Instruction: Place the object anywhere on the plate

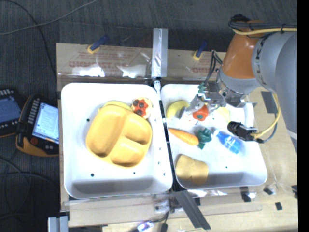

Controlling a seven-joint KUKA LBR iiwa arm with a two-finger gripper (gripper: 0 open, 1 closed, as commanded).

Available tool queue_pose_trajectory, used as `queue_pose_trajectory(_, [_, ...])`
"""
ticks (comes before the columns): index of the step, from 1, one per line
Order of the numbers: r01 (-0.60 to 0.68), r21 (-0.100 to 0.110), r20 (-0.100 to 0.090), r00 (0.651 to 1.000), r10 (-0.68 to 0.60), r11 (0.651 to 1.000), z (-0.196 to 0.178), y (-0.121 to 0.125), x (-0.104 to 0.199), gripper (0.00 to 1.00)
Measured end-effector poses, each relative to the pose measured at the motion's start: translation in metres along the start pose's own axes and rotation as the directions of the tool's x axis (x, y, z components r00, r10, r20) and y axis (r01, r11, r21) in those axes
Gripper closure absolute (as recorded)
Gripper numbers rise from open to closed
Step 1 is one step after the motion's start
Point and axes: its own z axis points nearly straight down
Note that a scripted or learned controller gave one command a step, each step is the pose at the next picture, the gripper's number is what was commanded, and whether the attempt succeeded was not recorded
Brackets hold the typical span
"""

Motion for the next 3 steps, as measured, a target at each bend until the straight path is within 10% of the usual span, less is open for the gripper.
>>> queue_pose_trajectory(1, [0.225,0.000,0.001,0.974,-0.225,0.974,0.000,-0.025,0.067,1.00])
queue_pose_trajectory(2, [0.180,0.000,0.002,0.984,-0.180,0.984,0.000,-0.040,0.143,1.00])
queue_pose_trajectory(3, [0.180,0.000,0.002,0.984,-0.180,0.984,0.000,-0.040,0.142,0.00])
